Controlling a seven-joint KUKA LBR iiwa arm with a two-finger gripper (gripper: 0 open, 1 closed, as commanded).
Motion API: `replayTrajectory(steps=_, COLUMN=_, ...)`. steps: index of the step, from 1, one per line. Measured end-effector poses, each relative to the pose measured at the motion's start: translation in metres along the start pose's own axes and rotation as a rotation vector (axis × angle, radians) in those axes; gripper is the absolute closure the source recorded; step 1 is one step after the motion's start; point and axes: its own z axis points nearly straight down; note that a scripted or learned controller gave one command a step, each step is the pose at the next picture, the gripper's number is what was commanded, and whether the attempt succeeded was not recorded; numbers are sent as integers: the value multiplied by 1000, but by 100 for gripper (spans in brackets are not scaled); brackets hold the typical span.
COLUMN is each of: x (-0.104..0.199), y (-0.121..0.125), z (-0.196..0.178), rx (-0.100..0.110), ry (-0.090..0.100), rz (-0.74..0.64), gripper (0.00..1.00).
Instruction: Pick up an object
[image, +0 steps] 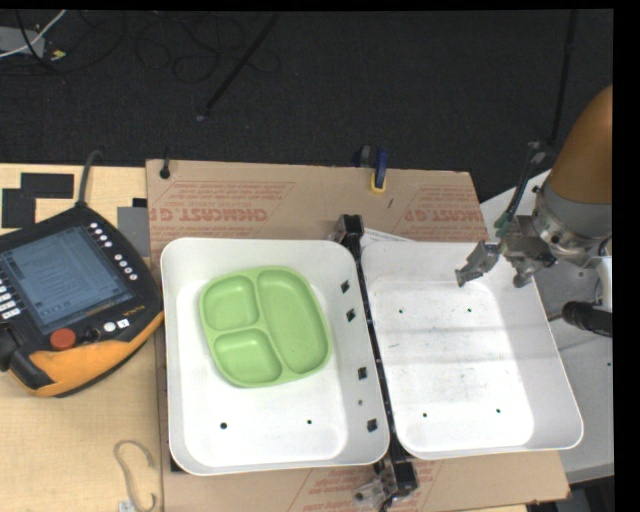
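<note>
A light green plate (265, 326) with three compartments lies flat in the left white bin (190, 420), toward its upper middle. My gripper (497, 270) hangs over the far right corner of the right white bin (480, 400), well to the right of the plate. Its two dark fingers (472, 268) are spread apart with nothing between them. The grey wrist and its orange band rise toward the right edge of the view.
A teach pendant (70, 290) with an orange case sits on the bench left of the bins. Brown cardboard (250, 205) lies under both bins. A black divider rail (362, 340) runs between them, and a small clamp (378, 170) stands at the back.
</note>
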Motion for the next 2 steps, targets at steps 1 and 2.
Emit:
replayTrajectory(steps=1, x=0, y=2, z=-8, rx=-13, ry=-3, rz=-2, gripper=0)
replayTrajectory(steps=2, x=6, y=-2, z=37, rx=-9, ry=-2, rz=-4, gripper=0)
